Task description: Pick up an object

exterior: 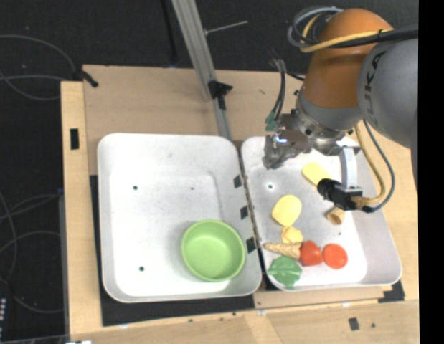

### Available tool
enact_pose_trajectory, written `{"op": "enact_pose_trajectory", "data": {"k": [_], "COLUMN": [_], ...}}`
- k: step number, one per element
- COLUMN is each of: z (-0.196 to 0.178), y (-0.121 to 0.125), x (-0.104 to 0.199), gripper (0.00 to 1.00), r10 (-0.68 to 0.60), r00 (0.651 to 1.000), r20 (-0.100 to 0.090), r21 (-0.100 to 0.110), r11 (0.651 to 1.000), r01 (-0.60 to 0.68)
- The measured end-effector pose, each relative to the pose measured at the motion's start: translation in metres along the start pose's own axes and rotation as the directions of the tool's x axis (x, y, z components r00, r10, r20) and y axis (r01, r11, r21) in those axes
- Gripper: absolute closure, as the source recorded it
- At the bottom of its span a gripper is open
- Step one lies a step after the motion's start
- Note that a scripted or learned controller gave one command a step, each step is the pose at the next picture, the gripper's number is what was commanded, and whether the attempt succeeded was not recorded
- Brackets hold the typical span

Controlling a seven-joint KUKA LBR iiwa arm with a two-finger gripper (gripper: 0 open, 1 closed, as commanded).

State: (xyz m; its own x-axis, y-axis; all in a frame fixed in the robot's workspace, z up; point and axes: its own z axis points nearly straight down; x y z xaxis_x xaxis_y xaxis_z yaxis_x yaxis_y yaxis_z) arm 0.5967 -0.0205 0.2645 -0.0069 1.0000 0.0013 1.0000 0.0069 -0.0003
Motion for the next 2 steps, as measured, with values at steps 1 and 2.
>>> {"op": "enact_pose_trajectory", "data": {"k": [1,2], "z": [0.01,0.017], "y": [-0.016,-0.046], "x": [0.056,0.091], "gripper": [1.0,1.0], "r10": [-0.001,0.001], "r00": [1.0,1.0], "r20": [0.0,0.001], "r21": [0.0,0.001], "r11": [1.0,1.0], "r01": [0.001,-0.001]}}
